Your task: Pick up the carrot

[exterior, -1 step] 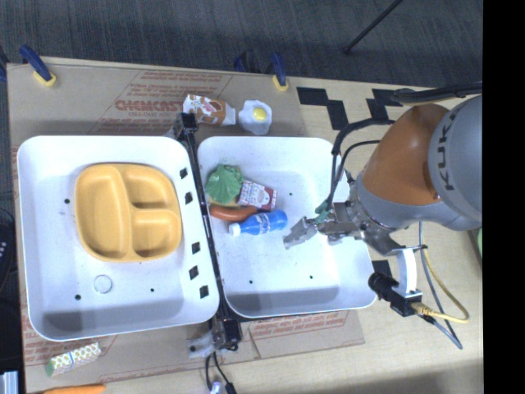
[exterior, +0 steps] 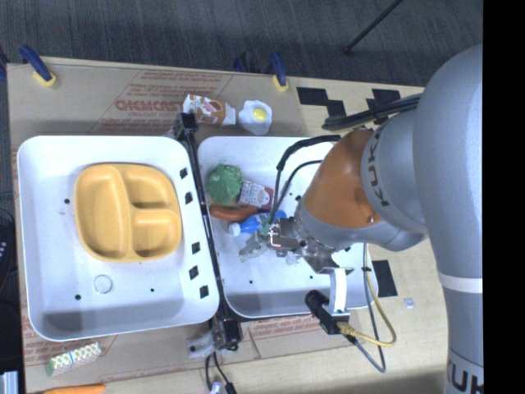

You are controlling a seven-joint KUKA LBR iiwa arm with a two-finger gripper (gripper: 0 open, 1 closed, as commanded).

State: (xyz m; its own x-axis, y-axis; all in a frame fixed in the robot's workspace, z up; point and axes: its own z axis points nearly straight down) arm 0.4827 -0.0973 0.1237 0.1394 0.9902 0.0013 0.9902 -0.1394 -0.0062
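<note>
A grey robot arm (exterior: 443, 162) with an orange band (exterior: 349, 179) above its wrist is reaching in from the right side of the view and bending down into the right bin (exterior: 246, 298), one of two shallow white bins sitting side by side on a cardboard-covered counter (exterior: 148, 97). The gripper (exterior: 261, 243) is hanging low inside the right bin, near that bin's middle; whether it is spread or pressed together cannot be told, because the wrist is blocking much of it. The carrot (exterior: 232, 213), an orange stick lying nearly flat, is resting on the floor of the right bin, along that bin's left wall, just up and to the left of the gripper and close beside it, with nothing showing it being gripped. A green leafy vegetable (exterior: 223, 182) is sitting right above the carrot, touching it or nearly so, and a small red and white packet (exterior: 255, 193) is lying just to the right of the green vegetable. A small blue and white item (exterior: 250, 225) is lying between the carrot and the gripper. The left bin (exterior: 41, 179) is holding a yellow divided tray (exterior: 127, 212). Beyond the right bin's far edge, a small carton (exterior: 205, 109) and a white and yellow object (exterior: 256, 116) are sitting on the counter.
</note>
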